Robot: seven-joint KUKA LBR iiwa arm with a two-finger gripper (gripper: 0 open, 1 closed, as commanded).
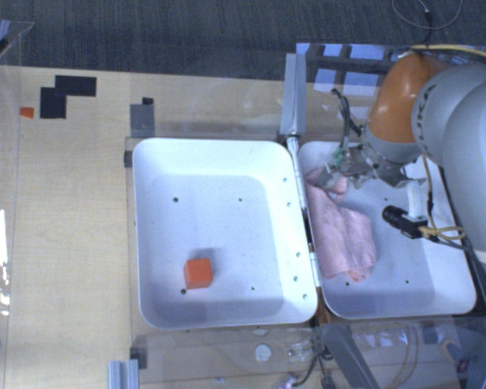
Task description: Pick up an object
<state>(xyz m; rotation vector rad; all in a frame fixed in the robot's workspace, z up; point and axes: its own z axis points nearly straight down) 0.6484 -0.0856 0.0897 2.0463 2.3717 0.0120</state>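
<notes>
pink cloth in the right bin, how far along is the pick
Done: the arm has reached into the right bin, and its gripper sits at the top end of the pink cloth. In hand: nothing clearly; the cloth lies flat on the bin floor, and a grasp cannot be seen. Left: grip and lift it. The orange block lies in the left bin.
</notes>
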